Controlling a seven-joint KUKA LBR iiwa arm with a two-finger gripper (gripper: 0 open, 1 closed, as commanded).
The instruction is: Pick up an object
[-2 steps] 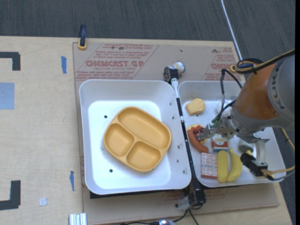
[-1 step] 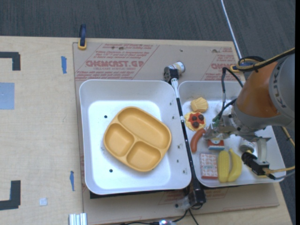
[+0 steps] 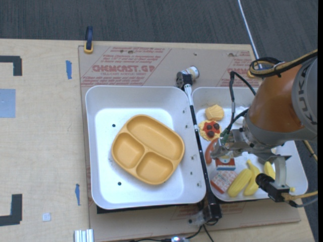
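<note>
Here, the right bin (image 3: 301, 178) holds a small heap of toy foods. A pale yellow lumpy piece (image 3: 214, 112) lies toward the bin's 11 o'clock corner, and just below it sits a yellow round piece with red and dark spots (image 3: 210, 129), like a little pizza. A red sausage-like piece (image 3: 209, 153) curves at the bin's 9 o'clock edge. Toward 6 o'clock lie a bunch of yellow bananas (image 3: 244, 180) and, beside them at their 9 o'clock, a flat white packet with red and blue print (image 3: 222, 178); that print is too small to read.

The left bin (image 3: 96, 135) carries a yellow-orange divided plate (image 3: 147, 149) with three compartments, tilted within the bin.

The brown board (image 3: 126, 67) under the bins bears red lettering that reads roughly "CHEMCAST GP", with smaller lines that cannot be made out. The arm (image 3: 282, 105) shows part of the word "KUKA" on its grey shell at the frame's 3 o'clock edge.

The gripper (image 3: 225, 146) hangs over the middle of the right bin, its dark body hiding the fingertips, so how far it is open cannot be told, nor whether anything sits between its fingers. The red sausage-like piece lies just at the gripper's 9 o'clock, the spotted round piece near its 11 o'clock, the packet directly at its 6 o'clock, and the bananas at its 5 o'clock. The bins rest on the light wooden counter (image 3: 40, 150).
</note>
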